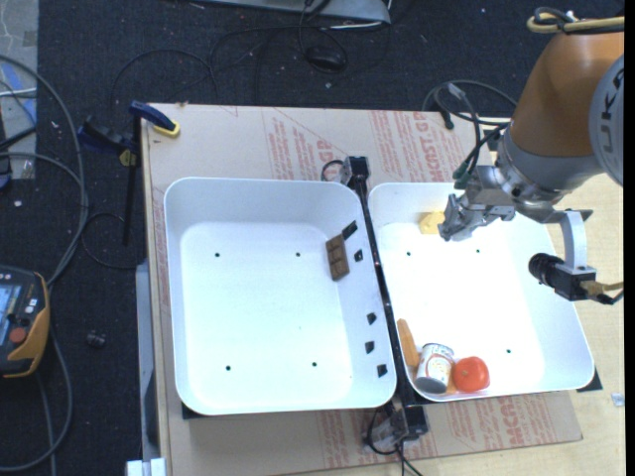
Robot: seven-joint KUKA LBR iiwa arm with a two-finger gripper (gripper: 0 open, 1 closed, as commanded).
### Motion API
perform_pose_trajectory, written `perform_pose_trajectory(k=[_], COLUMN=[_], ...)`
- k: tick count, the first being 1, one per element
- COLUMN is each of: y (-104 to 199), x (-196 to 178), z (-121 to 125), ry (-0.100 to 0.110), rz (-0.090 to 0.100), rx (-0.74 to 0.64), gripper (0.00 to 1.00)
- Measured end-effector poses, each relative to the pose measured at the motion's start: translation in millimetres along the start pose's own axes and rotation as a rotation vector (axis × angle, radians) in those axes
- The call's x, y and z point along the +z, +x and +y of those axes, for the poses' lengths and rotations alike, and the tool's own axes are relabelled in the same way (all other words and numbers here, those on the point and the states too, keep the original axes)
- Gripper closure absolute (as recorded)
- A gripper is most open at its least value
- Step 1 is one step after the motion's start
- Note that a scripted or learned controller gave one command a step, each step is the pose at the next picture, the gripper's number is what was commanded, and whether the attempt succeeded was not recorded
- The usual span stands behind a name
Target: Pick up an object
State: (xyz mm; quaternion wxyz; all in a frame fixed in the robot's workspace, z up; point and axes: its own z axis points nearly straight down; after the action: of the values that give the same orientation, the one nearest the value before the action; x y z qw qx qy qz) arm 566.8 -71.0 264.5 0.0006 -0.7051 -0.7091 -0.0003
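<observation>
Three small things crowd the near-left corner of the right white bin (556, 305): a round red tomato-like ball (471, 373), a short silver can with a printed label (434, 365), and a slim orange carrot-shaped stick (407, 341) lying along the left wall. They touch or nearly touch, tight against the walls, so a grasp there looks awkward. Left white bin (198, 296) holds one brown chocolate-bar-like block (338, 258), tilted by its right wall, free on its left side. Farther back in the right bin, a pale yellow soft-looking lump (429, 223) lies near the far-left corner. The tool (453, 224) hangs just right of the lump, seemingly aimed at it; open or closed, cannot tell. Nothing is visibly gripped. Cardboard-covered worktop (258, 147) beyond carries a blue-and-yellow clamp (154, 119).
</observation>
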Motion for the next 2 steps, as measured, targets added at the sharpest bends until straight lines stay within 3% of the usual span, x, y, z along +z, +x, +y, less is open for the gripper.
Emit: perform_pose_trajectory(k=[2], y=[89.0], x=[16.2], z=[14.9], ry=[0.0], rz=[0.0], rx=[0.002], gripper=[1.0])
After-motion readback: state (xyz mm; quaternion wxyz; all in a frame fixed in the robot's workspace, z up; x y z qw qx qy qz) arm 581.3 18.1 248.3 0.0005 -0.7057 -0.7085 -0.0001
